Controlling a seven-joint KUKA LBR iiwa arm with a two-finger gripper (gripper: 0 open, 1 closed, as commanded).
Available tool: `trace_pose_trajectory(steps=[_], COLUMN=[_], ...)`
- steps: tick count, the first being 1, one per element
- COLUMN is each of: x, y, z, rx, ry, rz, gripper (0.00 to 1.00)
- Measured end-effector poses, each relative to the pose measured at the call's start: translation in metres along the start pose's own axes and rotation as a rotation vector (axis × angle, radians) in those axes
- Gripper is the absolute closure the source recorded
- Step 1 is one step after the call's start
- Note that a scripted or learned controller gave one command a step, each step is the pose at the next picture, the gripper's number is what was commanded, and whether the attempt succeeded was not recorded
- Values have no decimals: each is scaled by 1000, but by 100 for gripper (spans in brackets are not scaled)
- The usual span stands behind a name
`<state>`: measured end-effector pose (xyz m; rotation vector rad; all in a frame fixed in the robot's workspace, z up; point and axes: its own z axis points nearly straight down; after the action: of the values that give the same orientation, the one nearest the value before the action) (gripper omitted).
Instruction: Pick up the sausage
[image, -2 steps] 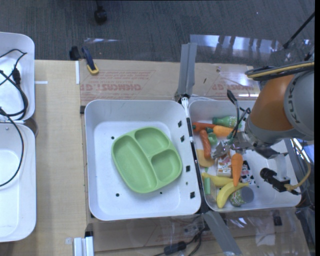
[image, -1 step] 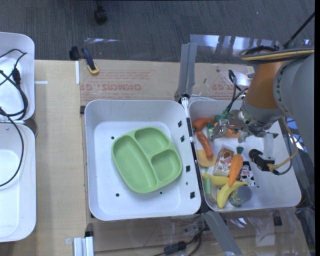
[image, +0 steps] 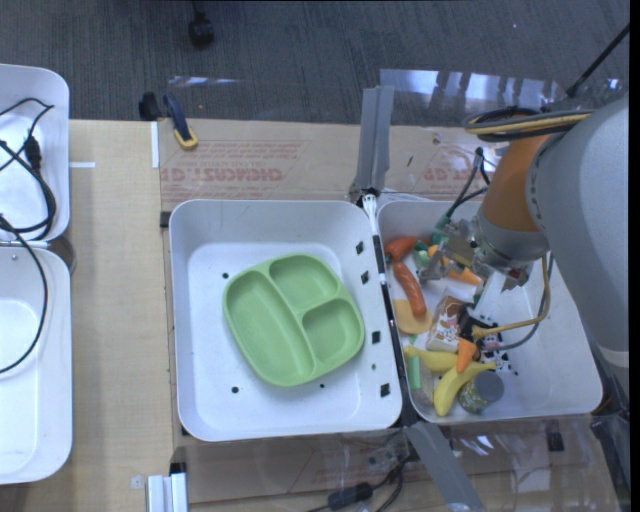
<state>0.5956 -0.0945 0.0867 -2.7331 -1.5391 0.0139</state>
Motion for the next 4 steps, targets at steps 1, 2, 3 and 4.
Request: trace_pose_trajectory(steps=[1, 2, 3, 4], x=[-9, 20, -4, -81], y=[-14, 38, -4, -28], z=[0, -1, 0, 0], rx=[-2, -4, -1, -3], ry=[1, 0, 1, 2], rz=[-314, -629, -324, -556], gripper=[0, 0, 0, 0])
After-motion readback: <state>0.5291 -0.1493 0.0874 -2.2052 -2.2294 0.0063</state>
